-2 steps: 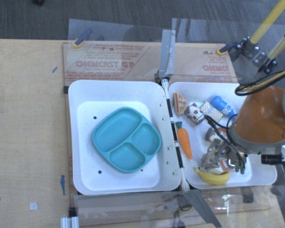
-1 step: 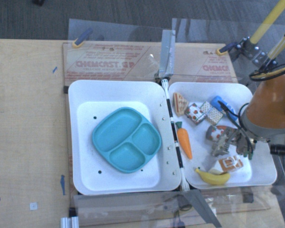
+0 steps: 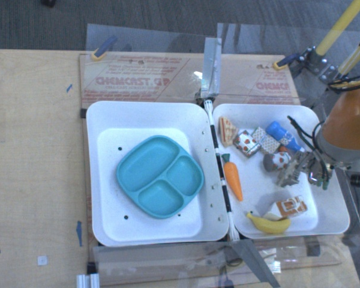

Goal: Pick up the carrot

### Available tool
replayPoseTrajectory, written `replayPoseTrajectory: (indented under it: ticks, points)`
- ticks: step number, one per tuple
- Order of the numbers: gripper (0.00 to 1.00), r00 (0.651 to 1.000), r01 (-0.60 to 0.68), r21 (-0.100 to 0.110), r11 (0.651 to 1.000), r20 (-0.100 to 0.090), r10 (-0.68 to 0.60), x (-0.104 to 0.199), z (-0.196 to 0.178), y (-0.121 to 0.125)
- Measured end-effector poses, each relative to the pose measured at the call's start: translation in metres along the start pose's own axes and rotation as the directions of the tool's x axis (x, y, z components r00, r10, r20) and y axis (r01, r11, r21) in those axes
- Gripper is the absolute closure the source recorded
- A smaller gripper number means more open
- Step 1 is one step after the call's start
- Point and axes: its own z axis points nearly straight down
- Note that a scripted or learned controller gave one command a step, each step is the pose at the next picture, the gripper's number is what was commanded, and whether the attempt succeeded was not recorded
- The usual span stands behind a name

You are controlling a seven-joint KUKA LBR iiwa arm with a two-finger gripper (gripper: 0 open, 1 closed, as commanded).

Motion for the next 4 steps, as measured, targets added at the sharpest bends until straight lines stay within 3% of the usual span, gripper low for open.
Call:
replayPoseTrajectory:
  ticks: [1, 2, 3, 4]
  points:
    - [0.0, 0.9, 0.435, -0.001, 0.9, -0.007, -0.435, 0.002, -0.036, 0.013]
    - [0.0, 0.783, 0.622, -0.006, 0.783, -0.012, -0.622, 0.057, -0.049, 0.064]
    - [0.0, 0.728, 0.685, -0.004, 0.728, -0.003, -0.685, 0.072, -0.002, 0.053]
    - [0.0, 0.916, 0.401, 0.002, 0.916, 0.002, -0.401, -0.024, 0.0, 0.021]
